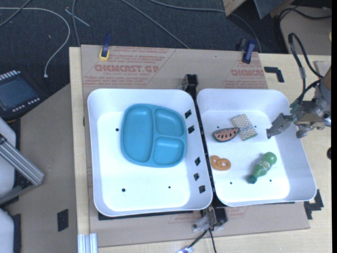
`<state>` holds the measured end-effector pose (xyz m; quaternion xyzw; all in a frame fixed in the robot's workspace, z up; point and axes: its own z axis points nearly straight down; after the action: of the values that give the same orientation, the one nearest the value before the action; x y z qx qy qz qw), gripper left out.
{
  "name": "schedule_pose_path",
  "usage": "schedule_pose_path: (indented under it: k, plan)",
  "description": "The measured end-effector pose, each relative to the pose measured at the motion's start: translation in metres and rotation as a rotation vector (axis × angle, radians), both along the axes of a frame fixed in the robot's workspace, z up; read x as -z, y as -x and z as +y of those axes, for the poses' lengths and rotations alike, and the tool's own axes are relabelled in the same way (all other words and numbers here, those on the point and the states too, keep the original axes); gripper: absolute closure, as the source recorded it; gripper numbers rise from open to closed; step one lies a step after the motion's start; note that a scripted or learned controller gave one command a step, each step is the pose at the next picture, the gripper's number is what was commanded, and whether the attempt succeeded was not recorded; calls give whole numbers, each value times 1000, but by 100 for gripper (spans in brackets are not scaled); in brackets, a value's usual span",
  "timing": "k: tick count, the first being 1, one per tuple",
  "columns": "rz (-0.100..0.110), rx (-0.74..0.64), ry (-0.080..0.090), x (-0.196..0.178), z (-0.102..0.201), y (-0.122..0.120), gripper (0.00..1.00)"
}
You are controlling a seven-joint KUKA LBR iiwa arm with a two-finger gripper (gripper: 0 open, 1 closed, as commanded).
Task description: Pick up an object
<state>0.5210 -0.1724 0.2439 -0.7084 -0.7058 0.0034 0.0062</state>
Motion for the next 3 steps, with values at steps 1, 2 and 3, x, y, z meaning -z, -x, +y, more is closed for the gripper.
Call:
schedule_pose_path:
  k: [1,2,3]
  plan:
    - [-13,-4,3,-6,0,-3,0]
    - [-8,-3,1,43,-9,-5,0]
    - [-7,-4,1,105,-10,-10,0]
